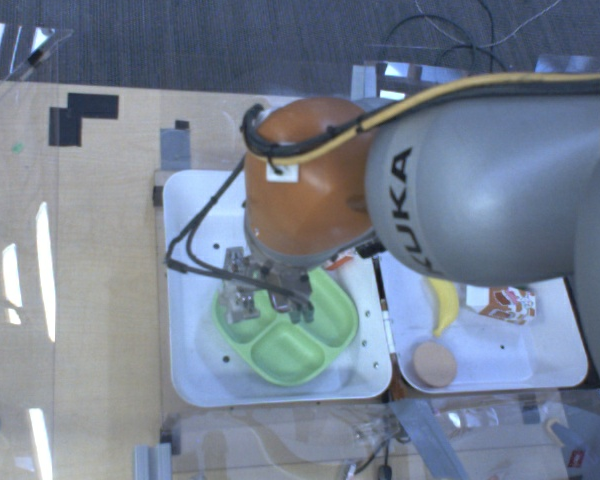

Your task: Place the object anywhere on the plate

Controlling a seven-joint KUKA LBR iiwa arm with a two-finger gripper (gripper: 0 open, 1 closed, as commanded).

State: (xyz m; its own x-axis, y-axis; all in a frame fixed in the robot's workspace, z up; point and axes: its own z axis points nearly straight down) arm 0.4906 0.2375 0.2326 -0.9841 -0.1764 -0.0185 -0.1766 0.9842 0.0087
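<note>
Camera view, big to small: one wood-tone counter (90, 298) carrying two shallow white bins side by side, left bin (185, 268) and right bin (555, 363). One grey KUKA arm (490, 178) comes in from the right, its orange band (305, 183) sitting over the left bin, black cables running down along it. One green plate (315, 353) with divided compartments lies in the left bin, toward the near side. One gripper (270, 308) hangs right above the plate's far-left part; cannot tell how far apart it stands or whether anything is in it, the metal parts blur together. Right bin holds three loose things: one yellow banana (442, 306) by the bin's left wall, partly under the arm; one white-and-orange printed packet (507, 305) just right of the banana, top edge hidden by the arm; one round tan object (435, 365) near the front-left corner, just below the banana, apart from the plate. Two black marks on the counter far left, plus one small grey block (176, 148) behind the left bin.
</note>
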